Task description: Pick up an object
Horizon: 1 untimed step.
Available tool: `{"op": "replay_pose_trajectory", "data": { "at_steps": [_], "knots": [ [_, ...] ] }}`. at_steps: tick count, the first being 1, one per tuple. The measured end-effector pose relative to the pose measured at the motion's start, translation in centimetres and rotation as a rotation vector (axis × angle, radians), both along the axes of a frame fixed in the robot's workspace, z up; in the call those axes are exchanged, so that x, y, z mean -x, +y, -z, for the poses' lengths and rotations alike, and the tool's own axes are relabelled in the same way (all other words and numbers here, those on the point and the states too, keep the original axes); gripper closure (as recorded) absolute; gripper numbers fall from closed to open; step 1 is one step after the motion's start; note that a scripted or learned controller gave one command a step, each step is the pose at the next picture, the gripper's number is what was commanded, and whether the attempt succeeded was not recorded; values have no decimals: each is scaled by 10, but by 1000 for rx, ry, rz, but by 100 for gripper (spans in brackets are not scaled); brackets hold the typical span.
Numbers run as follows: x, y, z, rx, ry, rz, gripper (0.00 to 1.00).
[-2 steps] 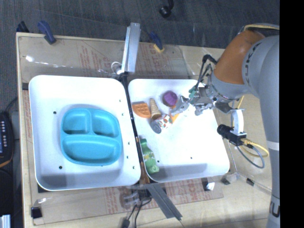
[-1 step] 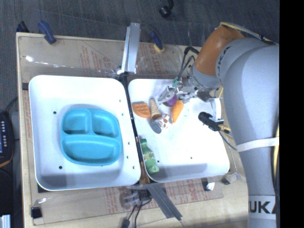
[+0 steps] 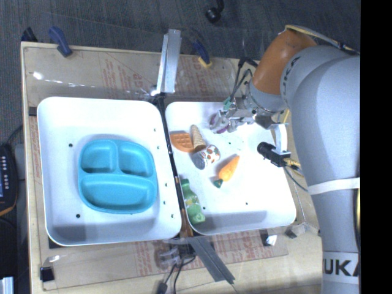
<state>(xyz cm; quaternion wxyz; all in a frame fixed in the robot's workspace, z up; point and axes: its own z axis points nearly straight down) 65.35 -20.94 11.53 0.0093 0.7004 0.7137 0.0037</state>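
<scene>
**Gripper above the far corner of the right bin, toy foods below**

From my remote station I saw the gripper (image 3: 236,116) low over the far part of the right bin (image 3: 269,207), its metal parts mingled with a small purplish object (image 3: 218,121) lying just beneath. I could not tell how the jaws stood, nor whether anything lay between them.

The candidates for picking lay grouped in that bin. A carrot (image 3: 227,167), orange with a green tip, lay tilted near the bin's middle; I judged it light, rigid moulded plastic, smooth and somewhat slippery, best taken across its thicker midsection and not at the tapering end. Just beside it sat a rounded grey and white piece (image 3: 207,156) with red spots, touching a ridged tan cone (image 3: 197,137) and a flat orange wedge (image 3: 181,141). These looked equally light and stiff; the cone's ridges should offer better purchase than the wedge's low profile. A green item (image 3: 192,202) lay against the near-left wall, awkward to reach because of the rim.

The left bin (image 3: 55,164) held a blue divided plate (image 3: 116,198), glossy, with three compartments.
</scene>
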Motion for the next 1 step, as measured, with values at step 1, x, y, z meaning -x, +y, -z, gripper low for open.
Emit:
{"op": "replay_pose_trajectory", "data": {
  "at_steps": [1],
  "knots": [
    [-4,20,-110,-7,18,10,100]
  ]
}}
